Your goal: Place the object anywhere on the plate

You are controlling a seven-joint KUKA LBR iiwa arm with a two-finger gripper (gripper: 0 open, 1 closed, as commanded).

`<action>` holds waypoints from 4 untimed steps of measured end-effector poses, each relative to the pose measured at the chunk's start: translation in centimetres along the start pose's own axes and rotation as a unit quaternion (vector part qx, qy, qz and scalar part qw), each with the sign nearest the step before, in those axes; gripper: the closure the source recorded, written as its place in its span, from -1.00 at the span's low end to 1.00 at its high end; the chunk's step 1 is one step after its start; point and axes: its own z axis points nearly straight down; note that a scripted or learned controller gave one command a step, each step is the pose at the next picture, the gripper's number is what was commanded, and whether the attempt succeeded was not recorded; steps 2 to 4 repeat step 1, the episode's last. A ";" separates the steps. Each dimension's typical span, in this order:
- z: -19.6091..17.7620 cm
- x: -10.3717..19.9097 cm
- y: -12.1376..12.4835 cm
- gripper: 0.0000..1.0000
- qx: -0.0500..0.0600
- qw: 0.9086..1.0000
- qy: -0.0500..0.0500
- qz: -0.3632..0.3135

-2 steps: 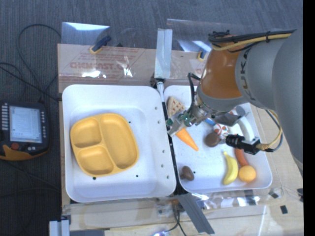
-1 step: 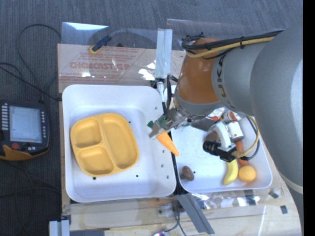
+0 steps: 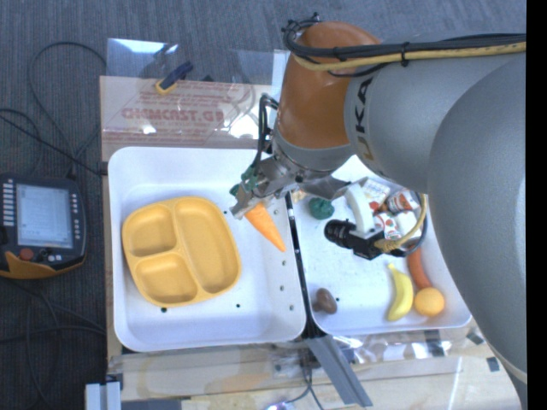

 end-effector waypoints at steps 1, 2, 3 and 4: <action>0.3 -0.3 -0.2 -1.00 0.003 1.000 -0.001 0.003; 0.3 -0.3 -0.2 -1.00 0.003 1.000 -0.001 0.003; 0.3 -0.3 -0.2 -1.00 0.003 1.000 -0.001 0.003; 0.3 -0.3 -0.2 -1.00 0.003 1.000 -0.001 0.003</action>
